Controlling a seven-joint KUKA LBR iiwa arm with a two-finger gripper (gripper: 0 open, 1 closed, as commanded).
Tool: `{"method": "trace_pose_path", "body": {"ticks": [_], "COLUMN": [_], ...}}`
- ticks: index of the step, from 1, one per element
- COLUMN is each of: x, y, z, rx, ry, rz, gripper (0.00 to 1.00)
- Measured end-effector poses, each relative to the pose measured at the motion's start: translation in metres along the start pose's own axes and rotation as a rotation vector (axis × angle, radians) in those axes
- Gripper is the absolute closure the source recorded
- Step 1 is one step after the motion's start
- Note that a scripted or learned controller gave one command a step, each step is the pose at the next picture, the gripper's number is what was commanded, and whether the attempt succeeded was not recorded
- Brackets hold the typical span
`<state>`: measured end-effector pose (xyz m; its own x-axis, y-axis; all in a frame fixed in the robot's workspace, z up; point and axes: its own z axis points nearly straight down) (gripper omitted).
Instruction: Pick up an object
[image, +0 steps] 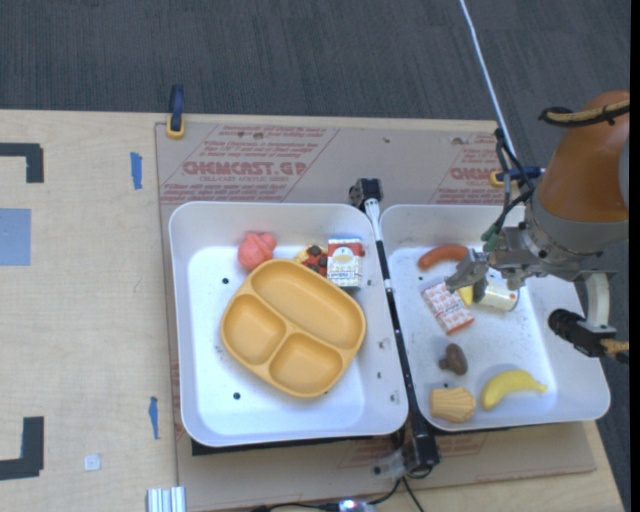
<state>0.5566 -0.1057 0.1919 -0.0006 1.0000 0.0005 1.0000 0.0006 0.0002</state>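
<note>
My gripper (478, 278) hangs low over the upper middle of the right bin (570, 410), reaching in from the right. A small white and yellow block (499, 297) lies right beside it, partly under the wrist; whether it is gripped is unclear. Just left of the gripper lies a red and white packet (448, 306). An orange sausage (442, 256) sits above it by the bin's back wall. Toward the front lie a small brown lump (454, 358), a yellow banana (512, 387) and an orange-yellow ridged piece (452, 404).
The left bin (195, 400) holds a yellow divided plate (292, 327), a pink lump (257, 248), a small printed carton (344, 262) and a dark red item (316, 258). A black divider bar (385, 290) runs between the bins. A black arm part (575, 332) overhangs the right bin's right side.
</note>
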Motion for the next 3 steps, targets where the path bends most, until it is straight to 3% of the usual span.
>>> {"method": "trace_pose_path", "body": {"ticks": [1,2,3], "x": [-0.014,-0.014,0.057], "y": [-0.005,-0.004,-0.069], "z": [0.105,0.095,-0.03], "rx": [-0.002,-0.005,-0.002], "ry": [-0.001,-0.001,0.0], "rz": [0.001,0.001,-0.001], "gripper": [0.0,1.0,1.0]}}
